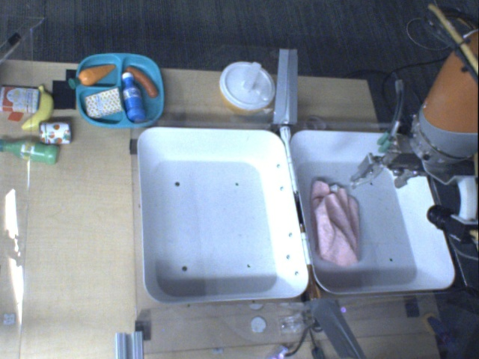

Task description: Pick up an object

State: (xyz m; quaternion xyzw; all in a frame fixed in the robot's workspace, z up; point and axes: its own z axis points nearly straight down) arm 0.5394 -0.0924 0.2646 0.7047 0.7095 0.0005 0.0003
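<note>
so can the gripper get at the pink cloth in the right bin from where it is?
Probably yes. The crumpled pink cloth lies alone in the right white bin, with nothing on top of it. The gripper is above the bin, just beyond the cloth's upper right edge.

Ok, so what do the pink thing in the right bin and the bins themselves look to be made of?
The pink cloth looks like soft fabric, possibly terry or fleece: it lies crumpled in folds with a matte, slightly fuzzy surface. The right bin and left bin look like moulded white plastic, smooth and faintly glossy, with rounded corners and a raised rim; painted metal can't be ruled out.
</note>
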